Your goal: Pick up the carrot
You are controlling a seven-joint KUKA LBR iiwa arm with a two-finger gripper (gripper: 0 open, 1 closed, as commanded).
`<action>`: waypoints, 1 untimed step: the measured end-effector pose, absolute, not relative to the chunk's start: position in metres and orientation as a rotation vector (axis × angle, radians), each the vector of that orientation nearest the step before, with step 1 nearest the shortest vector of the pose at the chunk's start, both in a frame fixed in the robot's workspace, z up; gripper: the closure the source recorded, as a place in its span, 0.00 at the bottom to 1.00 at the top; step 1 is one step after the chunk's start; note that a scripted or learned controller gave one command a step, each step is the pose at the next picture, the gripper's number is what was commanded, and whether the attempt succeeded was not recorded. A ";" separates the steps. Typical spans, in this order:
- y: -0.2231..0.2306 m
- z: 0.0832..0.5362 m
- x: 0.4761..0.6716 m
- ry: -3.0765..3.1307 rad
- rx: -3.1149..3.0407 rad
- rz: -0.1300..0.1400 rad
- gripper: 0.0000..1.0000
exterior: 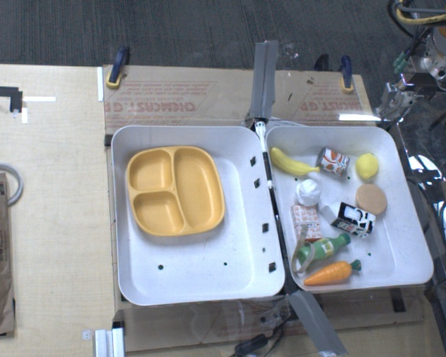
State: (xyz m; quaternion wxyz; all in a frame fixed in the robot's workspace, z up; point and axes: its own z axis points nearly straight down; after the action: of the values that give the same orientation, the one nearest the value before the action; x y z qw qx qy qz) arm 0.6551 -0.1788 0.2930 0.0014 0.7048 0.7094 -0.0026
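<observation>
The carrot (331,273) is orange with a green top. It lies flat near the front edge of the right bin (420,262), its green end pointing right. A green bottle (323,249) lies just behind it, almost touching. My gripper (395,99) hangs at the far right, beyond the back right corner of the right bin and well away from the carrot. Nothing shows in its grasp.
The right bin also holds a banana (292,163), a small can (333,161), a lemon (367,166), a tan disc (371,198), a black-and-white carton (354,219), a white item (308,191) and a red-and-white carton (305,219). A yellow divided plate (175,190) sits in the left bin (201,281).
</observation>
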 end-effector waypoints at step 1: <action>-0.160 0.292 0.657 1.931 2.477 -0.005 1.00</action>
State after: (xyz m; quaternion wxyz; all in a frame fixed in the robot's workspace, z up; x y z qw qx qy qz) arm 0.6567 -0.1601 0.2922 0.0004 0.7887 0.6148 -0.0015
